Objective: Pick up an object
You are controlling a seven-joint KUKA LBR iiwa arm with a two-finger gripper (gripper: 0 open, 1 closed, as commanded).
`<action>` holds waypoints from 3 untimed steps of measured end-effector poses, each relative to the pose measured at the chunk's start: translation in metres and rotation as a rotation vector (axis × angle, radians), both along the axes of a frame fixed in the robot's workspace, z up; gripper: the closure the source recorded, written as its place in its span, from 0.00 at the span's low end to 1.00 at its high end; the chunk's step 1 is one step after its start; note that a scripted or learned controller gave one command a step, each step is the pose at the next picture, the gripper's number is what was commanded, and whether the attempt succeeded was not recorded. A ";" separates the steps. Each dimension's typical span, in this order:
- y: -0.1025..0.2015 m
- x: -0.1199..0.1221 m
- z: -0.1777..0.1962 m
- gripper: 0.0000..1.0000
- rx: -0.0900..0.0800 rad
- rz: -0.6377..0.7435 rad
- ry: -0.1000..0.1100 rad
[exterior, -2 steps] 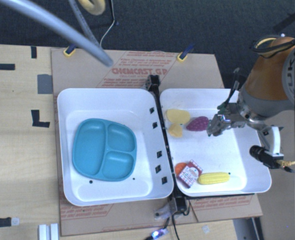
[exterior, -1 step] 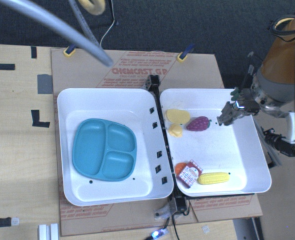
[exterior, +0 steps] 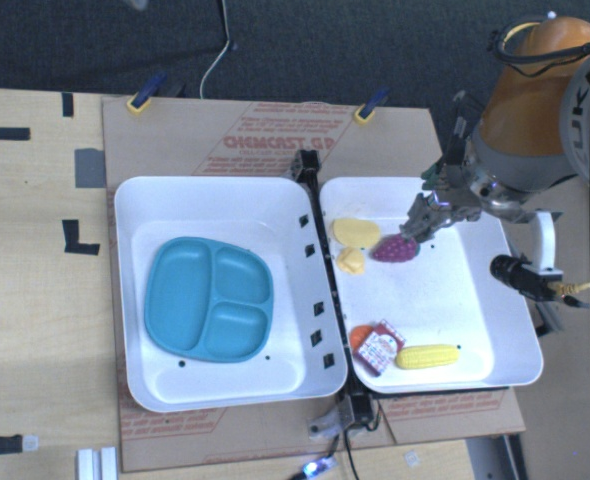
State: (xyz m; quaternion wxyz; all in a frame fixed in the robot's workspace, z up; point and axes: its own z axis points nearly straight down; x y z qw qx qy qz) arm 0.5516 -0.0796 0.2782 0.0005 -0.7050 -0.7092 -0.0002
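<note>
My gripper reaches into the right bin from the right, low over its upper middle. Its fingertips sit right at a purple bunch of grapes, which lies on the bin floor just left of and below them. A pale yellow piece lies left of the grapes, with a smaller yellow bit below it. Near the bin's front lie a corn cob, a red-and-white packet and an orange-red piece.
The left bin holds a blue divided plate. A black divider with clips runs between the bins. Both stand on cardboard on the wooden bench. A black fixture sticks out at the right bin's right rim.
</note>
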 end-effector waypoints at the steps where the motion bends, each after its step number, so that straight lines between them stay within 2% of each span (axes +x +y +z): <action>1: 0.056 0.012 -0.020 1.00 0.000 0.000 0.002; 2: 0.100 0.036 -0.023 1.00 -0.002 -0.002 0.000; 3: 0.158 0.046 -0.027 1.00 -0.001 0.001 0.001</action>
